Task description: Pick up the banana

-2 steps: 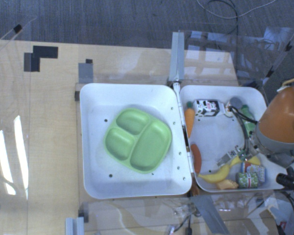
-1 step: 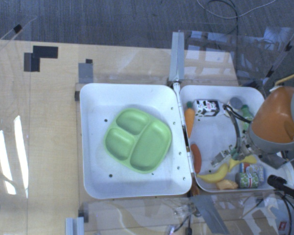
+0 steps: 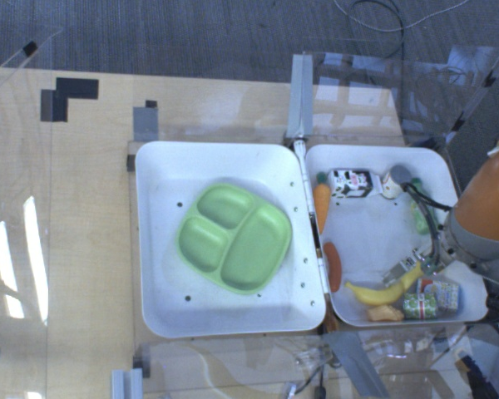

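Pincer: my pincer (image 3: 413, 266) is low in the right bin (image 3: 362, 223), at the bin's near right part; I cannot tell how far it is open, and I see nothing held in it.
Banana: the banana (image 3: 382, 290) lies just beside my pincer, to its left and a little nearer to the camera, with its right tip touching or almost under the pincer.
Neighbours: a can (image 3: 429, 300) lies just below my pincer, against the banana's right end; an orange piece (image 3: 385, 312) lies under the banana's middle.
Risk one: I think I may close on the thin tip only, so the banana could slide out or turn.
Risk two: the can is so close that I may catch or push it.
Risk three: the bin wall is near, so a pushed banana could jam there.
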